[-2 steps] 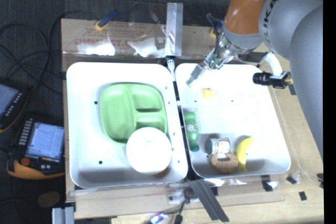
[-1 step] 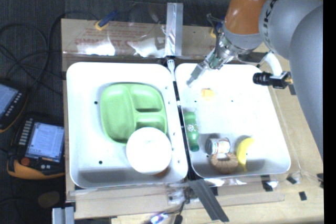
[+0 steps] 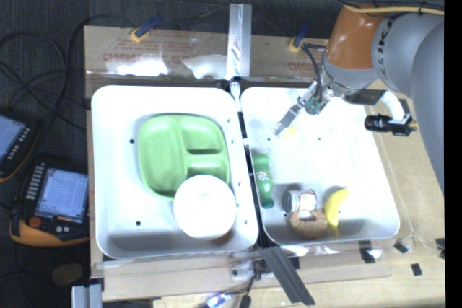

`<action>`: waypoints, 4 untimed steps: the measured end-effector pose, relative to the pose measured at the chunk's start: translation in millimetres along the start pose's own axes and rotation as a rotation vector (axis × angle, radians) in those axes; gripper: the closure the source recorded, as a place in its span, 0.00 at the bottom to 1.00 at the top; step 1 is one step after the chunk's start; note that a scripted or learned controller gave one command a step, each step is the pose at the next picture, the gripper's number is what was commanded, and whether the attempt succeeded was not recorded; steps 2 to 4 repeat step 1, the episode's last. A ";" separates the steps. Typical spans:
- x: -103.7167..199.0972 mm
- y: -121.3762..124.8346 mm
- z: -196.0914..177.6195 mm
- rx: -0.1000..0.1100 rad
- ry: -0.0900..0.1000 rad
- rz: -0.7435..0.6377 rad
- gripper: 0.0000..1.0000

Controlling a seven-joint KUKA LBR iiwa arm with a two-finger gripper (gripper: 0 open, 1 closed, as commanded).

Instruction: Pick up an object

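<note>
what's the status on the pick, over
Gripper low over the right bin, upper left part, nothing between its fingers. Green bottle, can, banana untouched along the near side. Path clear.

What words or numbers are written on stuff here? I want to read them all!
None can be read.
Green bottle: its label has pale marks, too small to read.
Can: its label print is blurred.
Cardboard behind the bins: faint reddish lettering, too washed out to read.
Two screens at the left: lit, but their text is too small.
</note>
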State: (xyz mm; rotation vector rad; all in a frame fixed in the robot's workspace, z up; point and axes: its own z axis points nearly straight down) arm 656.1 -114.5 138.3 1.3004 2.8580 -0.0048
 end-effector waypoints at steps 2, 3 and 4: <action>3.6 0.4 48.8 -0.006 -0.008 -0.034 0.00; 3.6 0.4 48.8 -0.006 -0.008 -0.034 0.00; 3.6 0.4 48.8 -0.006 -0.008 -0.034 0.00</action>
